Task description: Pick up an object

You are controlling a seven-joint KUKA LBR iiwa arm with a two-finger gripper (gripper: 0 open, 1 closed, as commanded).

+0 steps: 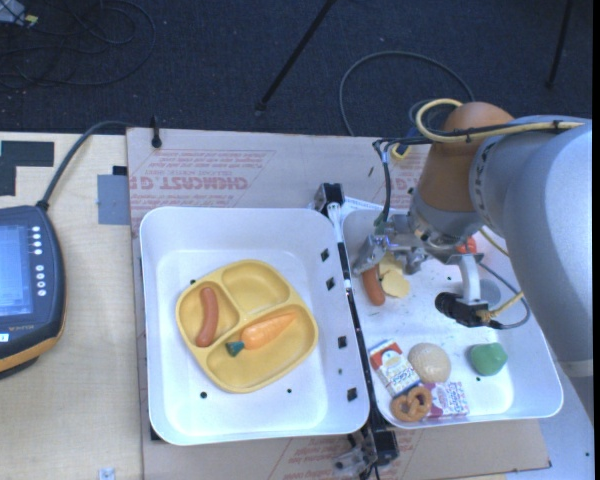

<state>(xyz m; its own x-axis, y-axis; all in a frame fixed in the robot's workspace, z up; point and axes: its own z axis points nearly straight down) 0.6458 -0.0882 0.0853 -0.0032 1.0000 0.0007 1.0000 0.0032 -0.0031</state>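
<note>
I see a yellow divided plate (245, 338) holding a red-orange sausage (209, 315) and an orange carrot (270, 330); at 3 o'clock, a green object (487, 359) and a brown pretzel (412, 405).

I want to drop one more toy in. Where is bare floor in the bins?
Left bin: bare strip around the yellow plate, widest at its front. Right bin: crowded; gripper by the sausage, pretzel and green toy in front.

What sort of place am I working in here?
Probably a robot lab test bench, not a kitchen: the food is toys, a carrot and a sausage on a yellow plate, beside a control tablet, with cables loose on the carpet.
</note>
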